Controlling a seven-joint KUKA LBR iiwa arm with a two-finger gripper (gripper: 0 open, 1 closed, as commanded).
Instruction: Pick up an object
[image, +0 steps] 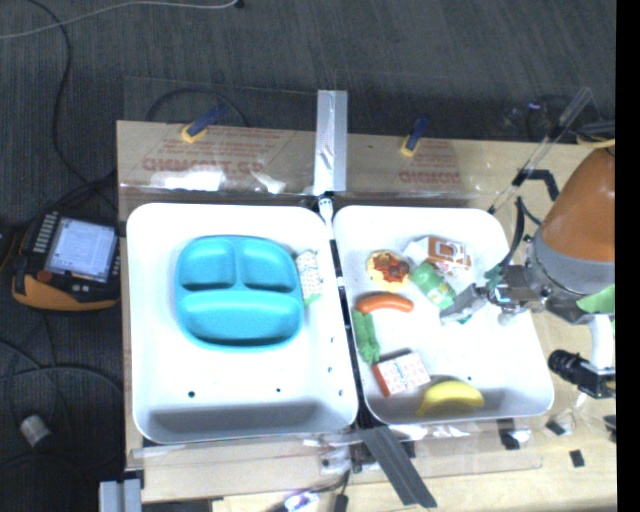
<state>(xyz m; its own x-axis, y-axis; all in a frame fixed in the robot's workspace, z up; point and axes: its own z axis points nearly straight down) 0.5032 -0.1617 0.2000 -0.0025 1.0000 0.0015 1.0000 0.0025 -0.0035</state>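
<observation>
No text is reading clearly anywhere in the camera view. Faint reddish lettering is showing on the clear plastic sheet (200, 160) at the back of the bench, too blurred to make out. The small red and white printed box (402, 374) in the right white bin (520, 350) is carrying print that is too small to read. The lit screen of the handheld device (80, 250) is showing nothing legible.

The arm (585, 235) is showing a rounded orange band above a grey wrist collar (the orange is fading into shadow at its lower edge). Its gripper (462, 304) is looking dark and metallic, with thin black cables running nearby.
</observation>
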